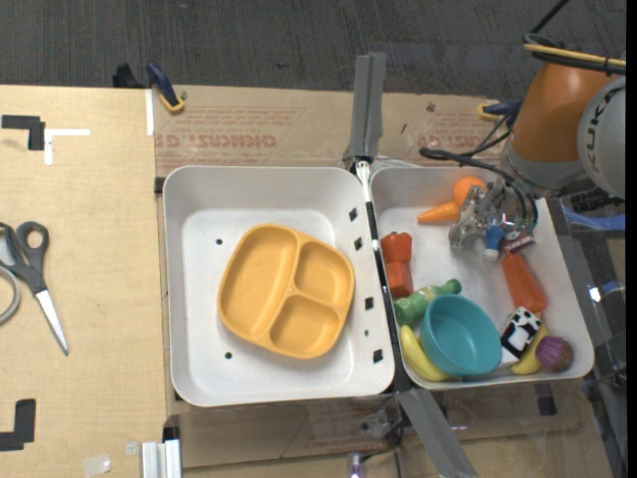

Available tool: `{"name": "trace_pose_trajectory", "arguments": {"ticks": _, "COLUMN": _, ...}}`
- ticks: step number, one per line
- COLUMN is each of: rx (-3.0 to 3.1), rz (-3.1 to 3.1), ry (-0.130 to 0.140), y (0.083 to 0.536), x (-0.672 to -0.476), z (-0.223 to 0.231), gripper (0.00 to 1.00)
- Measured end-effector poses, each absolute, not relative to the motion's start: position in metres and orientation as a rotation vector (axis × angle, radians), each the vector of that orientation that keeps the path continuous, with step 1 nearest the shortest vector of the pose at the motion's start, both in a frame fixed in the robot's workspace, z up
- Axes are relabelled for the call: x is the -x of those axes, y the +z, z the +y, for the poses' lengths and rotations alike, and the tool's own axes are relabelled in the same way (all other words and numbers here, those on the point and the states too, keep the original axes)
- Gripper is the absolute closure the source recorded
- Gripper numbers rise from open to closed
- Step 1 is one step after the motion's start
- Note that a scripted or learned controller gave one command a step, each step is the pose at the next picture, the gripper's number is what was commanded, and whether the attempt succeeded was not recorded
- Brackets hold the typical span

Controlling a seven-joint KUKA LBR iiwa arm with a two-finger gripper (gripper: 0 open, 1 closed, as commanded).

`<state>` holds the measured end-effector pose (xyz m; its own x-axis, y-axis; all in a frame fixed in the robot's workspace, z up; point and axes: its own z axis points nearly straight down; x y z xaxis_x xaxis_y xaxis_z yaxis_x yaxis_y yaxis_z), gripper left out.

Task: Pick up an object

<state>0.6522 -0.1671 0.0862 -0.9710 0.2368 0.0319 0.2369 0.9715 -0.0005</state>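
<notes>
Arm reaching into the right bin (577, 297)
The tool (476, 222) hangs low beside a toy carrot (445, 210); its grip state I cannot tell

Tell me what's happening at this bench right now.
A robot arm reaches in from the right, its gripper low over the back of the right bin, close to a toy carrot. That bin is crowded with toys, including a teal bowl and a banana. The left bin holds a yellow divided plate. Nothing looks lifted yet.
</notes>
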Motion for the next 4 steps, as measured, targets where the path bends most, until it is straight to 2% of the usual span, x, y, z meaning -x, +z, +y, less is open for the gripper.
{"name": "trace_pose_trajectory", "arguments": {"ticks": 1, "rx": 0.368, "rz": -3.092, "ry": -0.004, "y": 0.096, "x": -0.653, "z": -0.167, "gripper": 1.00}}
{"name": "trace_pose_trajectory", "arguments": {"ticks": 2, "rx": 0.684, "rz": -3.066, "ry": 0.000, "y": 0.091, "x": -0.647, "z": -0.145, "gripper": 1.00}}
{"name": "trace_pose_trajectory", "arguments": {"ticks": 4, "rx": 1.436, "rz": -2.793, "ry": 0.003, "y": 0.090, "x": -0.650, "z": -0.096, "gripper": 1.00}}
